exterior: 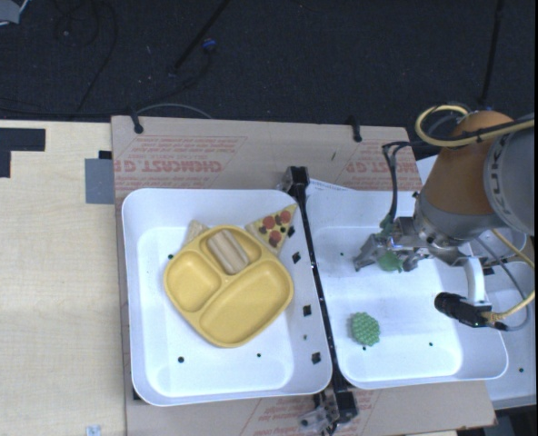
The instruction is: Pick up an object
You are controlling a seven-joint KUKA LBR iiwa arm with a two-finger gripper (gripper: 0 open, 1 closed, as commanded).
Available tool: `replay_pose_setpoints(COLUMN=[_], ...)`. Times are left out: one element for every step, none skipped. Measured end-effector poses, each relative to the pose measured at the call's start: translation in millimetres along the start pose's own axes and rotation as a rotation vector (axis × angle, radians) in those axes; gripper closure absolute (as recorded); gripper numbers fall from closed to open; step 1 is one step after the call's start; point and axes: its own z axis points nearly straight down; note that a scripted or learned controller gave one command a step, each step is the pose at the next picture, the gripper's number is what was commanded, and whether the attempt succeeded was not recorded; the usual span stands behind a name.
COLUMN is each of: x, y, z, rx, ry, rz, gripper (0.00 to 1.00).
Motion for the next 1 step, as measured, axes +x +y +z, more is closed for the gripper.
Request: replay_pose_setpoints(x=[0.8], y=[-0.5], z=[45.8], rx=[0.000], ry=[0.000], rz=[0.001], gripper=[0.00])
